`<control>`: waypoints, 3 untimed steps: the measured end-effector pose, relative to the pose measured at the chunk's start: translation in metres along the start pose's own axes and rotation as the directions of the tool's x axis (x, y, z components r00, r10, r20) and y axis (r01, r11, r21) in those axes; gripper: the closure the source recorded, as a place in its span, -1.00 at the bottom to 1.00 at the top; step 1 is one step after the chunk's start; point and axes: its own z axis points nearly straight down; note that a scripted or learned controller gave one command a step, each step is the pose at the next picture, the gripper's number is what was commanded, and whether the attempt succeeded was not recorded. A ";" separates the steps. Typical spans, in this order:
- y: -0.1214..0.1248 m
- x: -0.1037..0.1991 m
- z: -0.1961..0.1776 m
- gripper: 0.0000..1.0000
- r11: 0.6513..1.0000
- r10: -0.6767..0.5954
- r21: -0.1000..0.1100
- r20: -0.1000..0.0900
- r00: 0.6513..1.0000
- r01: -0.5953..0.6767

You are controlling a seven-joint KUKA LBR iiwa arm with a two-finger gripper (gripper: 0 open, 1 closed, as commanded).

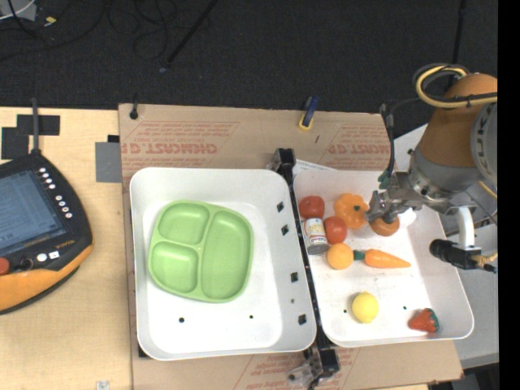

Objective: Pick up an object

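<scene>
Bench [73,331]: cardboard sheet [211,140] on top, two white bins [211,331] side by side, pendant [36,226] at left.

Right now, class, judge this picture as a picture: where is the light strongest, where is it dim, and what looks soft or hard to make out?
In the camera view, the two white bins are brightest, nearly washed out; the dark floor behind the bench swallows the cables; shadows under the green tray are faint; the gripper over the orange fruit looks soft, its detail unclear.

The green three-compartment plastic plate [201,251] lies in the left white shallow bin [268,323]; plastic toy foods [365,307] lie at three o'clock, in the right white bin [451,315].
</scene>
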 end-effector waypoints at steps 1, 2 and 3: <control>0.001 -0.003 -0.063 1.00 1.000 0.000 -0.002 0.001 1.000 0.000; 0.002 -0.003 -0.065 1.00 1.000 -0.002 0.003 0.000 1.000 0.002; -0.013 0.055 -0.057 1.00 1.000 -0.003 0.007 -0.003 1.000 0.003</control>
